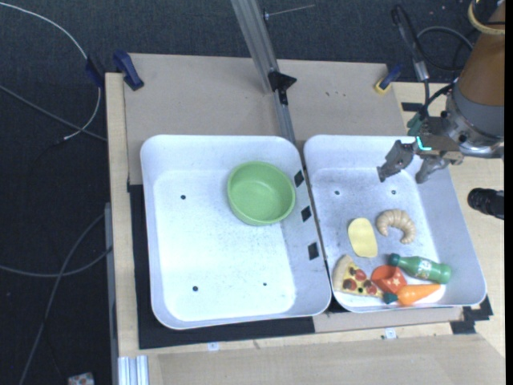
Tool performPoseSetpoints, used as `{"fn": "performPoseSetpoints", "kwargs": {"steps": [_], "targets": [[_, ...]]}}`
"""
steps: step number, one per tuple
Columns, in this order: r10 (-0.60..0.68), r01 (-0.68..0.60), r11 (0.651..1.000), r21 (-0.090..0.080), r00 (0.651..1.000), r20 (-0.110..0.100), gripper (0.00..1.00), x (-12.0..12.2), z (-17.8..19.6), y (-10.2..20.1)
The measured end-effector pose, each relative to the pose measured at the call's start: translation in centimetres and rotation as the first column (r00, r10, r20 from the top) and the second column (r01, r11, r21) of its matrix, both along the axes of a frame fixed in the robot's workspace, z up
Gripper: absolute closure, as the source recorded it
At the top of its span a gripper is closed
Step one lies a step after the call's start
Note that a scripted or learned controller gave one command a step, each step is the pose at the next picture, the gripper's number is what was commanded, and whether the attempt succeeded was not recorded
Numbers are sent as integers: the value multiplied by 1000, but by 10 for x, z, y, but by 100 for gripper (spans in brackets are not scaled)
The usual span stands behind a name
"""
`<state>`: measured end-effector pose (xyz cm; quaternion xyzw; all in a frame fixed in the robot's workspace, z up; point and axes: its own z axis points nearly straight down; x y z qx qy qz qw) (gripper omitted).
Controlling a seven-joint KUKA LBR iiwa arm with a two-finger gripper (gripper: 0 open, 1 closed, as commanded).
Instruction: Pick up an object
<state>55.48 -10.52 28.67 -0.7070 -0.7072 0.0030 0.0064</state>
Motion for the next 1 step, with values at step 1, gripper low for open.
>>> {"fn": "performPoseSetpoints", "kwargs": {"steps": [1], "targets": [[0,0,1000,0,1000,5,0,1,2,0]]}}
